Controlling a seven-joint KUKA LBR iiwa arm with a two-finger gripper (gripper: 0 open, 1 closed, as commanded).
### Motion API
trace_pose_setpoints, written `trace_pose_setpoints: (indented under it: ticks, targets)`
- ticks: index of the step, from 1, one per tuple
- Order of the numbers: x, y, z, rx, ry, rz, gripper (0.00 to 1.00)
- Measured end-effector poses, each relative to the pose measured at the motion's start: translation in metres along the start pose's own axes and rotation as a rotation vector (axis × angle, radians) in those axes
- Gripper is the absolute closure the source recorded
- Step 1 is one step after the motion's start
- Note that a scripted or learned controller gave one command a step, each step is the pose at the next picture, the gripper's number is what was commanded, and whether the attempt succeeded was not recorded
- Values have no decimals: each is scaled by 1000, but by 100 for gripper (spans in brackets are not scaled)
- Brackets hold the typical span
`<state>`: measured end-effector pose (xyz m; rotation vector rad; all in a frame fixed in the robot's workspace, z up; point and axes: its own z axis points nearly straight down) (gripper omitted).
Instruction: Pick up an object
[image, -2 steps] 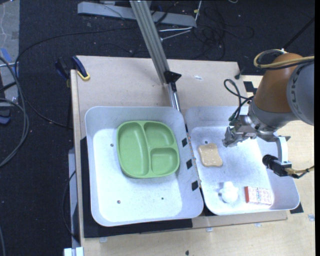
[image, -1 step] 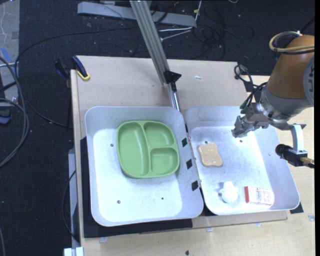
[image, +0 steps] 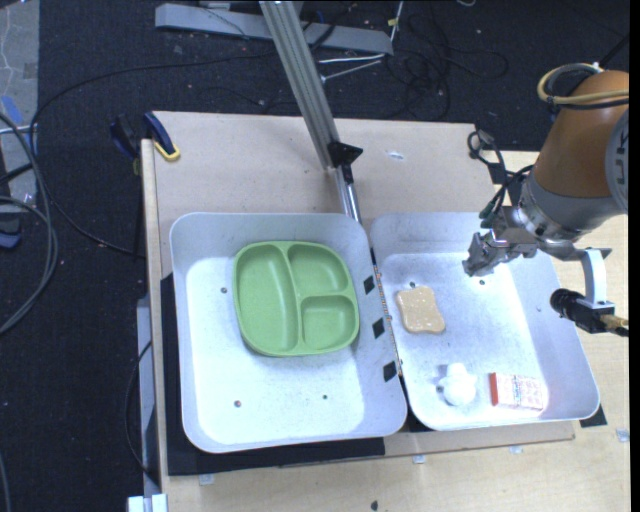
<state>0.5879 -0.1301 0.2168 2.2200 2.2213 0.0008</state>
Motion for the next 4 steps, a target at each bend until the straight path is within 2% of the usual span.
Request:
trace_pose_setpoints:
  ticks: [1,2,3,4]
  targets:
    - [57,-24,-5,3,2,-6,100]
    - [115,-30,-4,3,1,-6,100]
    - [162,-48,-18,2,2,-7,100]
    - [207,-65,-7,4,1,-6,100]
